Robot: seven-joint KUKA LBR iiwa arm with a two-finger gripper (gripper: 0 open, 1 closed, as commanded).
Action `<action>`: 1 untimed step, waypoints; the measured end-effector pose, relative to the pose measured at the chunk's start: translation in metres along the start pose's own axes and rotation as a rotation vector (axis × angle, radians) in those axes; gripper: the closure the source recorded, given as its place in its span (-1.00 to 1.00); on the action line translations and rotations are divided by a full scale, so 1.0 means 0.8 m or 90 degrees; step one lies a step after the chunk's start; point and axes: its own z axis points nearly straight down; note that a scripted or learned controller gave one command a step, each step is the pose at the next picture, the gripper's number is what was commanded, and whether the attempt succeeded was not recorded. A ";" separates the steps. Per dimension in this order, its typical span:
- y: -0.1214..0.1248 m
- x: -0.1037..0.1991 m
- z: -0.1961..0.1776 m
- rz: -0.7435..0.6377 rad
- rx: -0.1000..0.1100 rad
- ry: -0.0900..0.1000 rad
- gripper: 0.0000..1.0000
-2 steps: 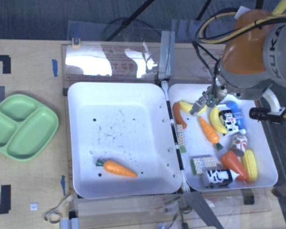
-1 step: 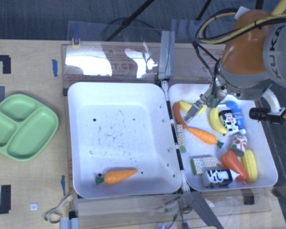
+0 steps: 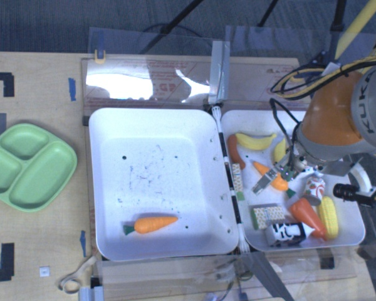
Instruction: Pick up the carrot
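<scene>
A large orange carrot (image 3: pixel 151 224) with a green stem end lies on its side in the left bin (image 3: pixel 113 130), near the front edge. My gripper (image 3: pixel 274 177) is low in the right bin (image 3: pixel 354 234), far from that carrot. It sits right over a smaller orange carrot (image 3: pixel 263 168) among the toy foods there. The gripper's parts cover part of this small carrot, and an orange piece shows just under the gripper.
The right bin also holds a banana (image 3: pixel 255 141), a red pepper (image 3: pixel 308 214), a corn cob (image 3: pixel 329 216), a black-and-white toy (image 3: pixel 288 231) and several other items. A green divided plate (image 3: pixel 29 166) lies on the bench at left. Clear panels stand behind the bins.
</scene>
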 end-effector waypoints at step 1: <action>0.006 -0.007 0.038 -0.085 -0.003 -0.002 -1.00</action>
